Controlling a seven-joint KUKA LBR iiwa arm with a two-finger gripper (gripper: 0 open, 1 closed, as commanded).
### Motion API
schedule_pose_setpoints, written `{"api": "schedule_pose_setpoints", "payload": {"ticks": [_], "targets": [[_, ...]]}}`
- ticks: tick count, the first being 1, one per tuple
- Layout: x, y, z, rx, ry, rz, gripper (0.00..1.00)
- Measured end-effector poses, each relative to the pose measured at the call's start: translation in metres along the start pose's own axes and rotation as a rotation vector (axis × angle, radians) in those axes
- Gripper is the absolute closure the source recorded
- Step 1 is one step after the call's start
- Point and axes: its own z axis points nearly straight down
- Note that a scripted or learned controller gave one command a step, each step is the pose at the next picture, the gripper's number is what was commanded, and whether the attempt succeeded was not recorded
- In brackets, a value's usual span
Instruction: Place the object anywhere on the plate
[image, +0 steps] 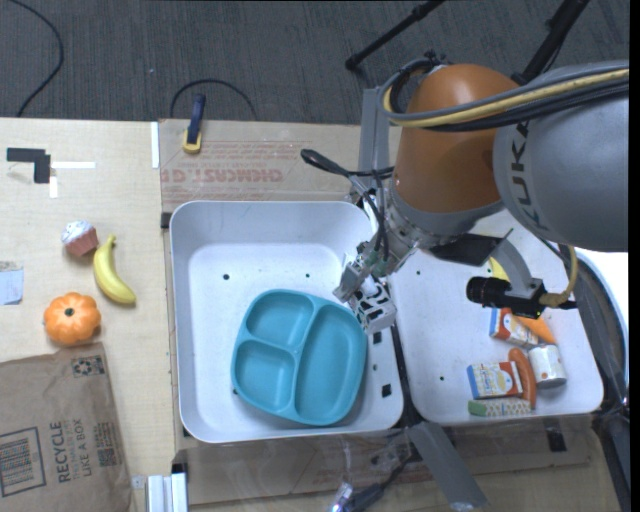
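Placement goes best if the gripper (366, 288) — jaws spread or shut, I cannot tell — shifts toward seven o'clock, off the rim, over the blue divided plate (298, 358).

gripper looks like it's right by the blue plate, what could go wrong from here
1. The tool sits at the upper right rim of the divided blue plate, with no object seen between its fingers, so it may release nothing onto the plate.
2. The food items lie in the right bin; nothing has reached the plate, so the pick may have failed.
3. So close to the rim, a further descent could nudge or tip the plate.
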Motion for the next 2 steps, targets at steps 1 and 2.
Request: {"api": "schedule_pose_setpoints", "payload": {"ticks": [1,2], "targets": [[-0.041,0.036,-0.01,-0.003,-0.003,-0.221,1.0],[0.019,0.003,0.084,-0.001,0.0,-0.33,1.0]]}}
